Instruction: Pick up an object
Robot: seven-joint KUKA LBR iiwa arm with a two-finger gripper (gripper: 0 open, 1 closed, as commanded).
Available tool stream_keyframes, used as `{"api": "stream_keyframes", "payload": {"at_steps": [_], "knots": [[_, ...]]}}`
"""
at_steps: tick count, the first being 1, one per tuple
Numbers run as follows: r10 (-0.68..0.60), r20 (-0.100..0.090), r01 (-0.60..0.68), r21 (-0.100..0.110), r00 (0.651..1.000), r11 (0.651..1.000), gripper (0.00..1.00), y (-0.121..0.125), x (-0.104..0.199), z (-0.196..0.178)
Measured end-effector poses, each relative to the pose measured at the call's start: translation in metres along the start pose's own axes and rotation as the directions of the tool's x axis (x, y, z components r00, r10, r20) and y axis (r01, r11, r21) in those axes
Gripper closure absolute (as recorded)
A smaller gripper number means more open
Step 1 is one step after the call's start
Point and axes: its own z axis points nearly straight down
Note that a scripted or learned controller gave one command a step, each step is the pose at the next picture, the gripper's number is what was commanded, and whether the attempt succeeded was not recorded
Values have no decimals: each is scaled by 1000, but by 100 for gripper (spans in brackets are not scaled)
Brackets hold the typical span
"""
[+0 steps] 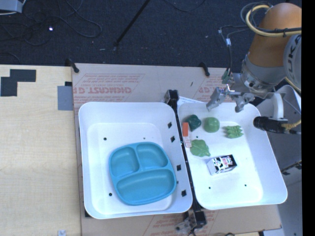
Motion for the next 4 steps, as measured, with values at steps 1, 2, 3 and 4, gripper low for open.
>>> {"api": "stream_keyframes", "payload": {"at_steps": [1,2,3,4], "knots": [[-2,1,2,-12,1000,1000,0,2,0,-7],[-2,1,2,-8,1000,1000,0,2,9,47],[-1,1,1,-6,1000,1000,0,4,11,112],[7,12,-7,-11,1000,1000,0,5,4,157]]}}
